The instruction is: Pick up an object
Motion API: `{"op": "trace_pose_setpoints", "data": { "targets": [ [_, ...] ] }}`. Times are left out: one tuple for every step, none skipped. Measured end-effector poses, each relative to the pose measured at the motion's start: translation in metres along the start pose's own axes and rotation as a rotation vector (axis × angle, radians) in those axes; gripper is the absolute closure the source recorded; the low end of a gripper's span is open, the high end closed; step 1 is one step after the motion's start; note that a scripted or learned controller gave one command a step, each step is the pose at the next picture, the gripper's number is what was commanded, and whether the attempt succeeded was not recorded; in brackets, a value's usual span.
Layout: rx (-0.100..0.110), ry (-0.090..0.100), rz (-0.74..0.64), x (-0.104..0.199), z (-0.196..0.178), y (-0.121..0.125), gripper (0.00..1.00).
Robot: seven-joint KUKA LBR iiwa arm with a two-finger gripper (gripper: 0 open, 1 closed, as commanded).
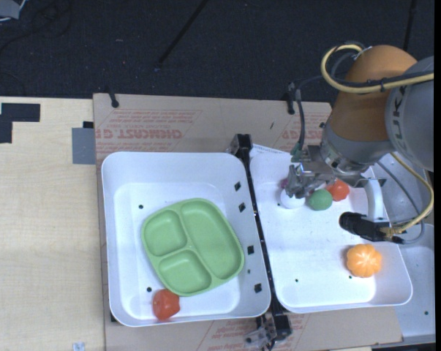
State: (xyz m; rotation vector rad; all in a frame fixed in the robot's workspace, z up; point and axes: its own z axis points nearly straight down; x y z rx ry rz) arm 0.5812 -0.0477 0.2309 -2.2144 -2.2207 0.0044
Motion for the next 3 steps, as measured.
{"op": "trace_pose_setpoints", "data": {
  "targets": [
    [-0.001,0.000,-0.001,0.058,-0.005,-0.014,1.00],
    [0.000,0.000,-0.002,0.108,-0.012,-0.031,1.00],
    [0.000,-0.001,-0.002,0.157,-0.012,-0.049,1.00]
  ]
}}
